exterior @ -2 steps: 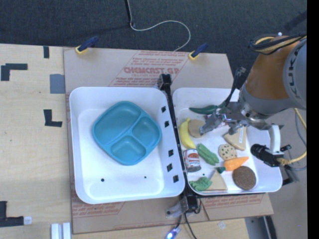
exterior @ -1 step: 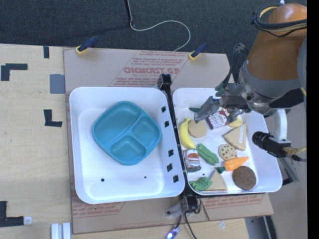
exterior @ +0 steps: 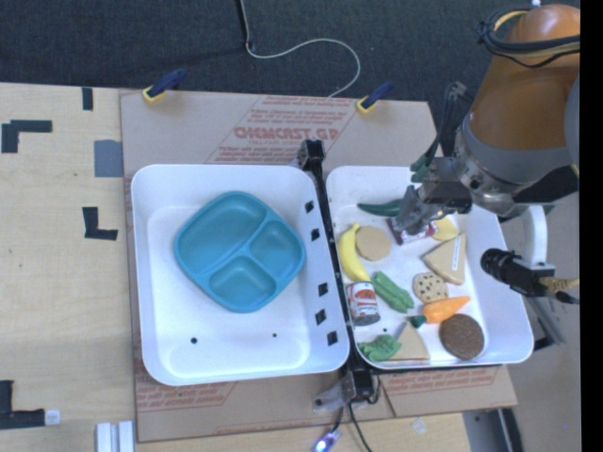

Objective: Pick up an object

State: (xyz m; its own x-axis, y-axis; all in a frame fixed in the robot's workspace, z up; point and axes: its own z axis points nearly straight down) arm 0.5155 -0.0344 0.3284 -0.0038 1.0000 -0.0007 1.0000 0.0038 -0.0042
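Note:
My gripper (exterior: 411, 222) hangs over the upper middle of the right bin (exterior: 513, 347), just above and right of a round beige cookie (exterior: 373, 244). A dark green chili pepper (exterior: 379, 208) lies just left of it. A banana (exterior: 351, 253) lies along the bin's left side. Below sit a green pod (exterior: 393, 291), a small can (exterior: 364, 303), a chip cookie (exterior: 429, 286), a cheese wedge (exterior: 447, 260), a carrot (exterior: 443, 310) and a brown round patty (exterior: 463, 336). Nothing shows between the fingers.
The left bin (exterior: 155, 252) holds a blue divided plate (exterior: 239, 250). A black divider (exterior: 325, 243) runs between the bins. A sandwich slice (exterior: 411, 347) and a green leaf (exterior: 380, 349) lie at the right bin's front. Cardboard (exterior: 273, 130) lies under both bins.

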